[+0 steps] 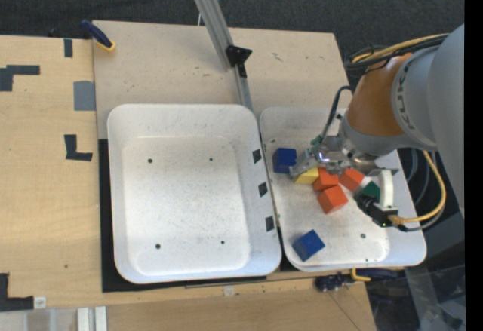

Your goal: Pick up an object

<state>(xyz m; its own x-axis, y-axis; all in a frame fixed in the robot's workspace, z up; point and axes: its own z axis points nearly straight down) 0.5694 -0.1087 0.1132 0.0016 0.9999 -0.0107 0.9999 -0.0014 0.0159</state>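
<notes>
The right bin [298,122] holds a cluster of blocks: a blue cube [284,159], a yellow block [306,178], two orange blocks [326,179] [332,199], a red piece [352,180] and a green piece [369,190]. A second blue cube [308,244] lies apart near the bin's front. My gripper [323,160] is down among the cluster, just above the yellow and orange blocks, right of the blue cube. The wrist hides the fingertips.
The left bin [181,194] sits beside the right one, separated by a ridge with black clips. A slanted metal pole [215,16] crosses the bench behind the bins. Yellow and black cables [423,209] hang at the right edge.
</notes>
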